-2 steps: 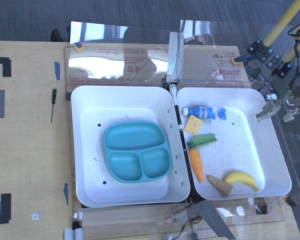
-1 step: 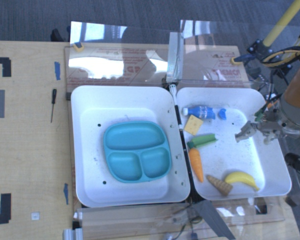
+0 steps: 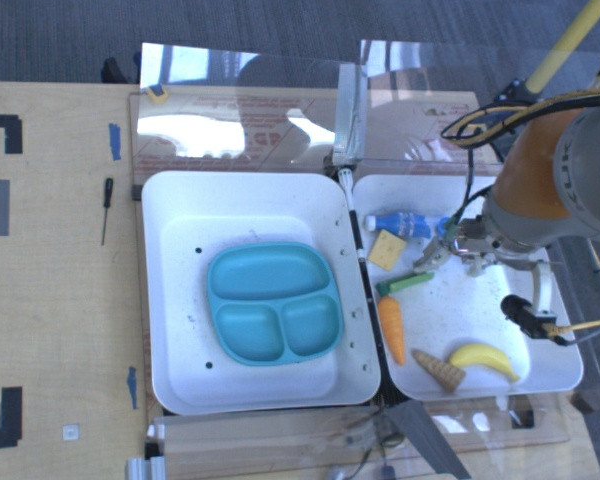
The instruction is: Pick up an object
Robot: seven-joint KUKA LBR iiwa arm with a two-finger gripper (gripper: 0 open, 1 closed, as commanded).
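The right bin [image 3: 555, 373] holds a blue bottle [image 3: 400, 224], a yellow block [image 3: 386, 251], a green stick [image 3: 404, 283], an orange carrot [image 3: 391, 328], a brown cone [image 3: 439, 369] and a yellow banana [image 3: 485, 360]. My gripper [image 3: 450, 255] hangs over the bin's middle, just right of the bottle and the yellow block and above the green stick's right end. It looks open, and I see nothing between its fingers.
The left bin [image 3: 170, 218] carries a blue divided plate [image 3: 273, 301]. A raised divider [image 3: 358, 268] separates the two bins. The grey arm with its orange band [image 3: 540, 183] and cables covers the right bin's far right corner. A clear panel [image 3: 280, 108] stands behind the bins.
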